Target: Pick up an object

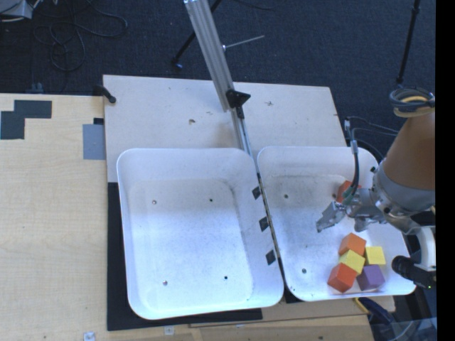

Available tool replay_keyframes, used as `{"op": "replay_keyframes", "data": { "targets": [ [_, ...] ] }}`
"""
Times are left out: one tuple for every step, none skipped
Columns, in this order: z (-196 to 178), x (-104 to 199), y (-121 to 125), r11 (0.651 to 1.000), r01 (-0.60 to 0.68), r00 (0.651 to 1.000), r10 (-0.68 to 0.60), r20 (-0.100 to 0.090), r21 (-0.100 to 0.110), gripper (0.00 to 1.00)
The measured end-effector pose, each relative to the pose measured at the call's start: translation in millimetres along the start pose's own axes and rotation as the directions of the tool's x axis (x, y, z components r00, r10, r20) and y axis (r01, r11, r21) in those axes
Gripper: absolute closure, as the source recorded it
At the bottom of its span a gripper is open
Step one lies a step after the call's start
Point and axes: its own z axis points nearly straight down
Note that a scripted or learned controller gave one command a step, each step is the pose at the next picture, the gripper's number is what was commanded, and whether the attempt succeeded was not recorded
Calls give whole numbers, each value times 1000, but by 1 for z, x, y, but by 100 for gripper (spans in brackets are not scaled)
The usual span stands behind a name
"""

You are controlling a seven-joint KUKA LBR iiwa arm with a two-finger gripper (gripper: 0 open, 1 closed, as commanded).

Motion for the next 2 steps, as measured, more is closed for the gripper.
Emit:
{"op": "replay_keyframes", "data": {
  "targets": [
    [66, -68, 38, 1000, 3, 1000, -3, 2, 4, 0],
    [128, -90, 115, 1000, 11, 1000, -11, 2, -4, 0]
  ]
}}
